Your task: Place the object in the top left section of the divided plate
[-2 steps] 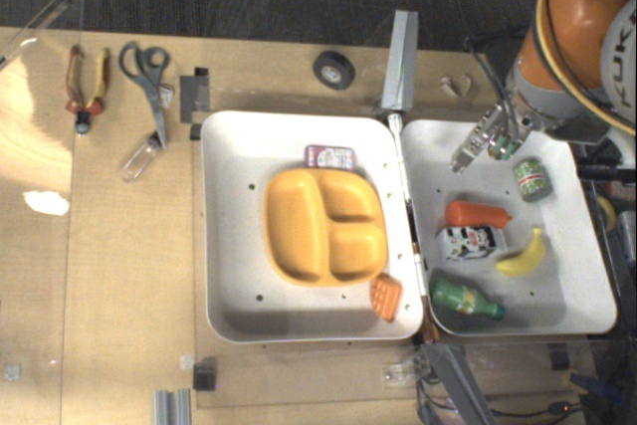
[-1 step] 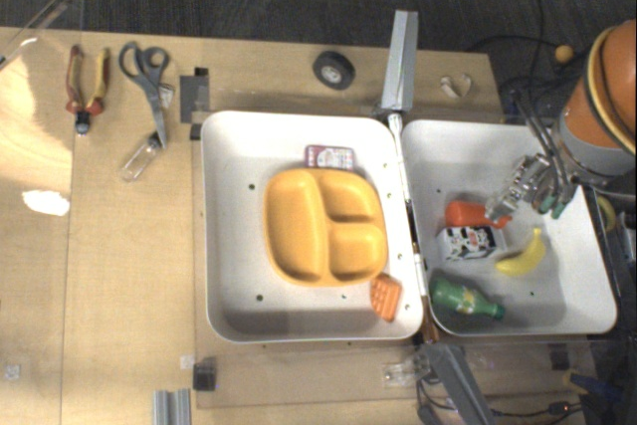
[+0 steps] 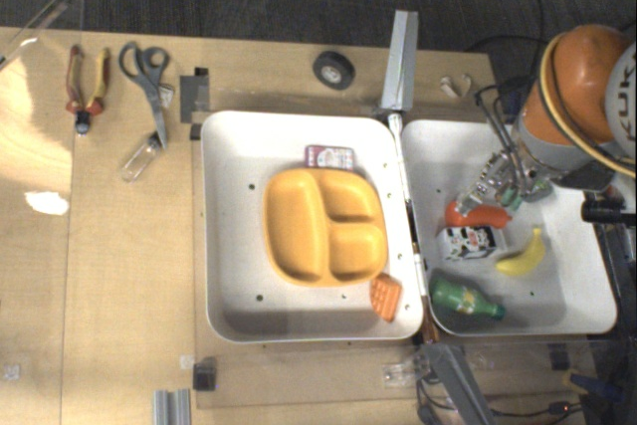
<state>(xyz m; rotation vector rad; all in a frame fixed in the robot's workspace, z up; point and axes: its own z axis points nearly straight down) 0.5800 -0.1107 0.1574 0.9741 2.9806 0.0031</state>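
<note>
Gripper (image 3: 495,182) low in the right bin (image 3: 577,309), directly over a red object (image 3: 476,213); finger opening and hold cannot be told; plate (image 3: 323,224) sits in the left bin; risk: crowded carton (image 3: 470,240) nudged, grasp slips.

Colours I log in both white bins (image 3: 234,214)

Yellow divided plate (image 3: 323,224); orange ridged piece (image 3: 386,297); maroon packet (image 3: 329,156); red item (image 3: 476,214); black-and-white patterned carton (image 3: 469,241); yellow banana (image 3: 526,254); green bottle (image 3: 466,301); grey arm (image 3: 587,105), orange band.
</note>
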